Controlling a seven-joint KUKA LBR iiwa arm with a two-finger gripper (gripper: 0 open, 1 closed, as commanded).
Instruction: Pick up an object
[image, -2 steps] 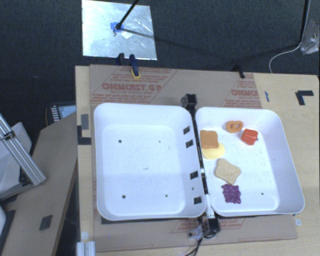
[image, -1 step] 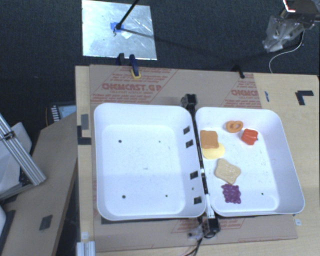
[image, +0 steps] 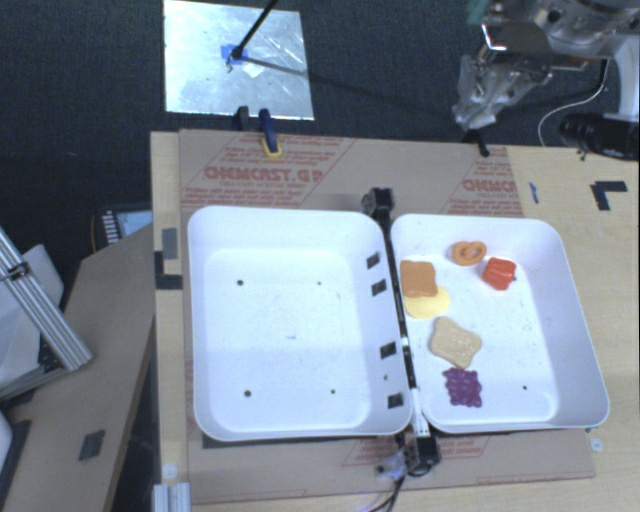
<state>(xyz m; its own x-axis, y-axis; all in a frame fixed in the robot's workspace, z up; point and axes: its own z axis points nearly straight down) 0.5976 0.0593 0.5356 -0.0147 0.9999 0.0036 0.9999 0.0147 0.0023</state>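
You are looking down at the surface (image: 560, 170), which is carrying two shallow white bins side by side: the left bin (image: 200, 330) and the right bin (image: 575, 330). The task's candidates are all lying in the right bin, clustered toward the divider where the two bins are meeting: an orange ring-shaped piece (image: 468, 253) and a red piece (image: 499, 272) near the far wall, a tan block (image: 419, 279) overlapping a pale yellow disc (image: 427, 303), a toast-like slice (image: 455, 343) just nearer, and a purple grape-like cluster (image: 462, 387) nearest the front wall. The tool (image: 478, 105) is hanging at the upper right, beyond the far edge of the bins and well apart from every piece; it is carrying nothing, and you cannot tell from this slant how wide it is standing. Judged from this layout, the pick is not yet beginning: the arm is parked high and clear, probably so that the camera is getting an unobstructed look at the contents. The red piece and the grape-like cluster are lying apart from neighbours, so they are likely offering the cleanest approach, whereas the stacked block and disc are risking a double contact.
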